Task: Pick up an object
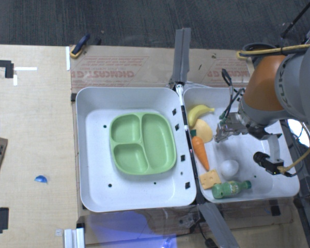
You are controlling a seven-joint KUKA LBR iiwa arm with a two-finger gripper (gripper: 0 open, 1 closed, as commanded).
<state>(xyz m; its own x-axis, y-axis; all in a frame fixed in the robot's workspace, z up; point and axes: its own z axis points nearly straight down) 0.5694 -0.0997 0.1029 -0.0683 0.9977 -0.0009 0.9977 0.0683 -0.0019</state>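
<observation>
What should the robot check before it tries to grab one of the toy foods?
1. Things to pick are in the right bin: banana, carrot, white ball, green bottle, cheese piece. Ok.
2. Gripper is over the right bin, close to the yellow fruit. Ok.
3. Fingers ready to close: cannot tell, too small and dark.
4. Anything held already: cannot tell.
5. Target stands apart: not ok, the yellow fruit touches the banana and carrot.
6. Left bin holds just the green divided plate, out of the way. Ok.
</observation>
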